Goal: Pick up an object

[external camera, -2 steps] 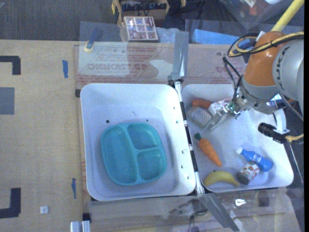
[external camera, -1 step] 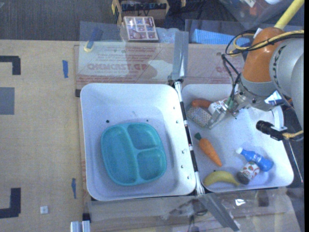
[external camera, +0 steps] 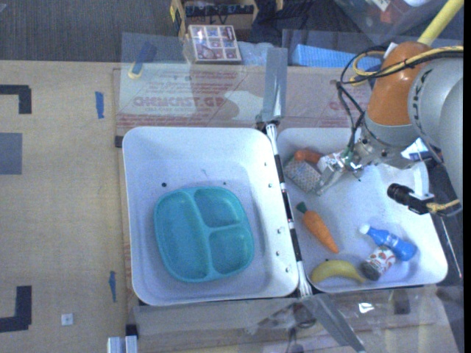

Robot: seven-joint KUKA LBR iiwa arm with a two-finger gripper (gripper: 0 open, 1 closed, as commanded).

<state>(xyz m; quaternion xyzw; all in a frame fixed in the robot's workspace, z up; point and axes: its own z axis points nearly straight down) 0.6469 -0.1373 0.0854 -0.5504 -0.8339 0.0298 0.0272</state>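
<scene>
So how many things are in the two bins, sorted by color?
Teal: 1, the divided plate in the left bin
Orange: 2, the carrot and an orange piece in the right bin
Yellow: 1, the banana
Blue: 1, the bottle
Grey: 1, the grey block
Red and white: 1, the small can
Total: 7

The arm runs off the right edge; its fingers are too blurred to read; the grey object just left of them is indistinct; the orange item above it is partly covered.
</scene>
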